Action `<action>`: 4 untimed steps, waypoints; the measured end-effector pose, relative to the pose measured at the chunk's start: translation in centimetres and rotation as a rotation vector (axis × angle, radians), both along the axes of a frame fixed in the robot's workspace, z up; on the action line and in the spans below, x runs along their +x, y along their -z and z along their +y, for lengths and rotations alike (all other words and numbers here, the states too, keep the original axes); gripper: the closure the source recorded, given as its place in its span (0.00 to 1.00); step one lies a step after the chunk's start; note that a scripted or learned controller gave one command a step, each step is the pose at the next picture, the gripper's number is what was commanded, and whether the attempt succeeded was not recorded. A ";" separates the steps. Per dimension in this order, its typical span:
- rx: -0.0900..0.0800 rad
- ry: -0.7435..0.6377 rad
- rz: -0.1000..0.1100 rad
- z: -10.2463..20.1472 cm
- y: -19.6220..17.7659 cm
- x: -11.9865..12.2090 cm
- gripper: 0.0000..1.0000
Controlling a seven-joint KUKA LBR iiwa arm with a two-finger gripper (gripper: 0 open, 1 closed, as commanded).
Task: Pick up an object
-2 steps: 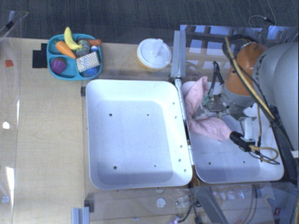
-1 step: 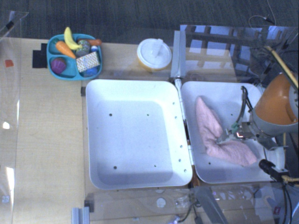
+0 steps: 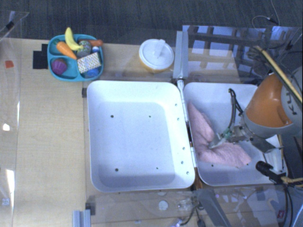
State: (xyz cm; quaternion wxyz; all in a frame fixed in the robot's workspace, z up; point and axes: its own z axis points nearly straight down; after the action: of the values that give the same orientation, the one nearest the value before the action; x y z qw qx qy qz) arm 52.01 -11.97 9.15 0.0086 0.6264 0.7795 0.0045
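Since the pink cloth (image 3: 210, 138) lies crumpled in the right bin (image 3: 208, 91), the gripper (image 3: 218, 141) sits low on it — whether it grips, nobody can tell

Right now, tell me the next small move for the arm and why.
Probably close on the fabric and lift a little. The gripper sits low on the pink cloth in the right bin, at the fold where its two parts meet. Whether it already pinches the cloth cannot be told from this view, so a short lift would test the hold.
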 end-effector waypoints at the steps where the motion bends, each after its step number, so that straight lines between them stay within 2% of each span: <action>1: 0.000 -0.110 0.002 2.1 0.0 4.1 0.00; 2: 0.000 -0.111 -0.004 2.2 -1.2 4.3 1.00; 3: -0.001 -0.111 -0.004 2.2 -1.2 4.3 0.00; 4: 0.001 -0.056 0.001 0.0 0.0 -1.6 0.00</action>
State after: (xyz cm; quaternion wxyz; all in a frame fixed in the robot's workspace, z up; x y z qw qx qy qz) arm 50.40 -11.94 9.15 0.0080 0.6043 0.7967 0.0049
